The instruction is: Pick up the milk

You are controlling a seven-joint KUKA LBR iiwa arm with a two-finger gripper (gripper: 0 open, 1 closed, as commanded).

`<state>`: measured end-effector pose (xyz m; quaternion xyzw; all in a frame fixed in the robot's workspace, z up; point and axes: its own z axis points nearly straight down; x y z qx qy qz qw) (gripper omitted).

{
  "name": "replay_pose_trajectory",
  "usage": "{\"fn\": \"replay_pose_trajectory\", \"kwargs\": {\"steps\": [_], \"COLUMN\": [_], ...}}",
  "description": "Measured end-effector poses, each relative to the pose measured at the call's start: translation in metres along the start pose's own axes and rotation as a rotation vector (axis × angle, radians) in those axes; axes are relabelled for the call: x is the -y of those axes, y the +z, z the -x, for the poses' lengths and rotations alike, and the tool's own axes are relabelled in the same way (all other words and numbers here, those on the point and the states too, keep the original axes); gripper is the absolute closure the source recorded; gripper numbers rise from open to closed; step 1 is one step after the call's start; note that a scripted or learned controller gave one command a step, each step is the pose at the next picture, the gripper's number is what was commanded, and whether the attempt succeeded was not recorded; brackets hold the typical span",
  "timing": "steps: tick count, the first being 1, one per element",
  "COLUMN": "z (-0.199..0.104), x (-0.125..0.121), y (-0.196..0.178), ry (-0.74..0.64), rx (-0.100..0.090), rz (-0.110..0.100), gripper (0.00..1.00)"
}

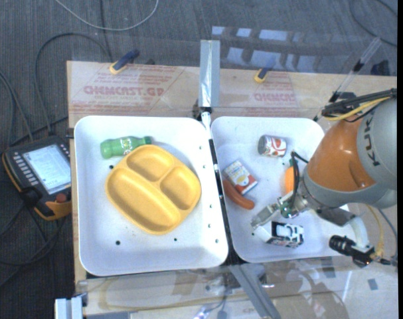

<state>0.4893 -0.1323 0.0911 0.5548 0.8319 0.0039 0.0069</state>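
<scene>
Two white bins sit on a wooden bench (121,92) over grey carpet; cables trail on the floor; teach pendant (42,175) lies at left. Milk carton (240,176) rests in right bin (307,126), near centre-left; gripper (271,212) hangs just beside it; jaw state unclear, cannot tell.

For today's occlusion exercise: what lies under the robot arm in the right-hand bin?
Beneath the arm an orange carrot-like item pokes out, partly covered. The end effector hangs over the bin floor beside a small black-and-white carton. Anything further right is hidden.
</scene>
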Motion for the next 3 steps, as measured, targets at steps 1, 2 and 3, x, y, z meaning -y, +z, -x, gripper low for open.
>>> {"fn": "replay_pose_trajectory", "kwargs": {"steps": [1,2,3], "z": [-0.0050,-0.0085,-0.0148], "x": [-0.0019,-0.0034,-0.0061], "y": [-0.0003,-0.0004,-0.0004], "ry": [-0.013,-0.020,-0.026], "rx": [0.008,0.008,0.009], "rz": [0.000,0.000,0.000], "gripper": [0.00,0.00,0.00]}}
